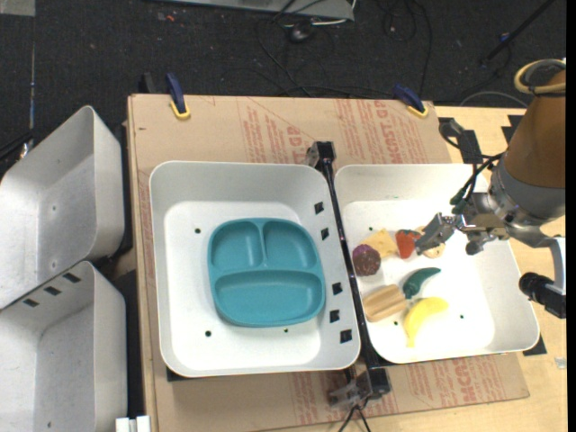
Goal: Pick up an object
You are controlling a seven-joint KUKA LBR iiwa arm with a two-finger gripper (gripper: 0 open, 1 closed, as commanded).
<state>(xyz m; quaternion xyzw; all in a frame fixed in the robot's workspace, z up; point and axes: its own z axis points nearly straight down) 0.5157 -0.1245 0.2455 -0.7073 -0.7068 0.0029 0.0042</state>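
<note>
The right bin (468, 331) holds several toy foods. A purple round piece (366, 259) and a pale yellow piece (383, 241) lie near its left wall. A red piece (407, 243) sits beside them. Lower down are a teal piece (419, 282), a tan stick (384, 302) and a yellow banana (423, 316). My gripper (436, 235) hangs just right of the red piece, close over the bin floor, with nothing seen held in it.
A teal divided plate (266, 272) lies in the left bin (180, 241). A black divider (340, 259) runs between the bins. Two grey tubs (54, 241) stand off the bench to the left. Clamps (179, 106) grip the far edge.
</note>
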